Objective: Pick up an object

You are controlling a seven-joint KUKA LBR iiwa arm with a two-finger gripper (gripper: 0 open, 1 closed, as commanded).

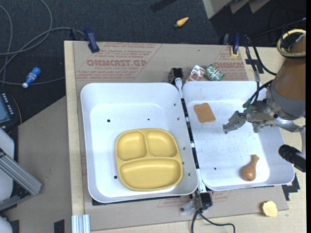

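Drumstick (250, 167) looked light, stiff, likely slick; I'd have pinched its narrow shank. My gripper (232, 124) hung apart, its state unclear.

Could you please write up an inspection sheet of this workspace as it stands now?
Surface: bench topped with printed brown board, bearing two white bins, left bin and right bin, side by side.
Job's things: yellow divided plate in the left bin; brown flat piece and toy drumstick in the right bin, apart from each other.
Clutter: small packets on the board behind the right bin; yellow lump on the board at the front right.
Grippers: gripper over the right bin, between the flat piece and the drumstick, holding nothing.
Cables: grey cable looping on the floor.
Surroundings: dark carpet; blue bottle and small orange item on it.
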